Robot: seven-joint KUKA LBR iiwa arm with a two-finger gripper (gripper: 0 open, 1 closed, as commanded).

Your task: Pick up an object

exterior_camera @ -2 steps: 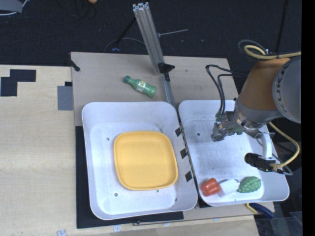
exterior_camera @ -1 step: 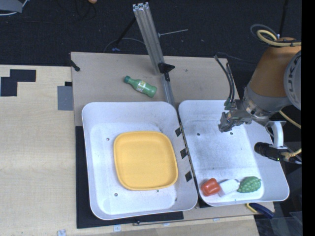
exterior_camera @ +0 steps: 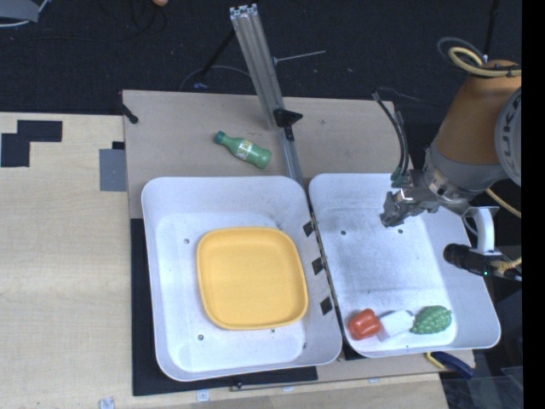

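My claw (exterior_camera: 394, 212) hung over the upper part of the right bin (exterior_camera: 341, 196), near the bin's far wall and a little to the left of its middle, with my grey wrist and orange band reaching in from the right. Whether the claw was open or closed I could not tell from this slanted look down; it read as a small dark cluster, and I saw nothing held in it. The things I could go for lay well apart from me, all at the near edge of the same bin: a red piece (exterior_camera: 364, 323) at the left, a small white piece (exterior_camera: 396, 322) just beside it in the middle, and a bumpy green piece (exterior_camera: 431, 319) at the right, the three strung out in a row running left to right along the near wall. So the relation that mattered was plain: the row lay toward the near side of the bin from my claw, with the white piece almost straight below me in the view, the red one slightly left and the green one off to the right. In my judgement the green piece, with its long axis lying along the row, would be best taken across its short width. The left bin (exterior_camera: 162, 228) held a yellow plate (exterior_camera: 251, 277), and a green bottle (exterior_camera: 243, 149) lay on the bench beyond both bins, farther from me than the row.
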